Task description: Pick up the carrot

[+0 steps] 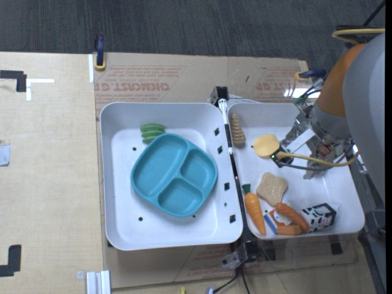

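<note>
Carrot: lies at the near left corner of the right bin [343, 225], just beside the wall it shares with the left bin; carrot [254, 213].
Risk, wall: little room is left on the carrot's left side, so the tool could be stopped by the bin wall and closed on nothing.
Risk, neighbours: a small card [274, 221] and an orange-red sausage [289, 215] lie just to the right; the wrong orange thing could be taken, or both nudged.
Risk, shape: a tapered, rounded body may be squeezed out if it is gripped near the tip.
Long axis: runs near to far, slightly slanted; the thin tip points to the near edge, the thick end toward the bread [271, 188].
Tool: tool [304, 141] is held farther back, well apart from the carrot, and nothing is seen in it; spread or pressed together cannot be told.
</note>
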